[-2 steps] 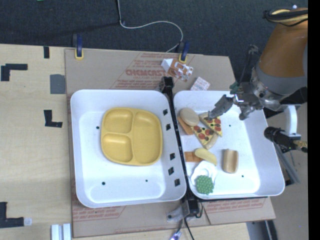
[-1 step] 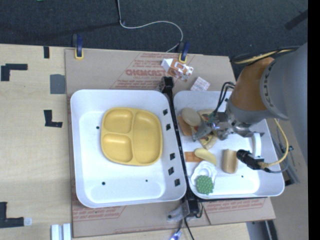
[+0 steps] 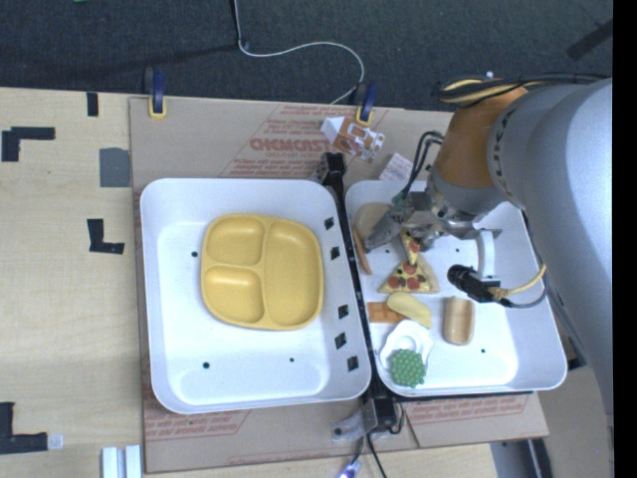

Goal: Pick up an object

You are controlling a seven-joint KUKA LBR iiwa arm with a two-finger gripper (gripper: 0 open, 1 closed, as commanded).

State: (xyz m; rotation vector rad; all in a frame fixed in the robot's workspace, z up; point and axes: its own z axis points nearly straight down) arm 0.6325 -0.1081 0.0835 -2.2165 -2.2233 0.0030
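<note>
The gripper (image 3: 383, 232) hovers, fingers spread wide, beside the toy pizza slice (image 3: 410, 271): probably light, stiff plastic, best pinched across its edges.

Bulky grey arm (image 3: 567, 157), orange wrist band (image 3: 473, 142), black cables.

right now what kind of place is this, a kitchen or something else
Likely a robot lab test bench, not a kitchen: two white bins sit on taped cardboard, the arm's gripper reaches over toy food like a pizza slice, and a cable trails across the floor.
</note>
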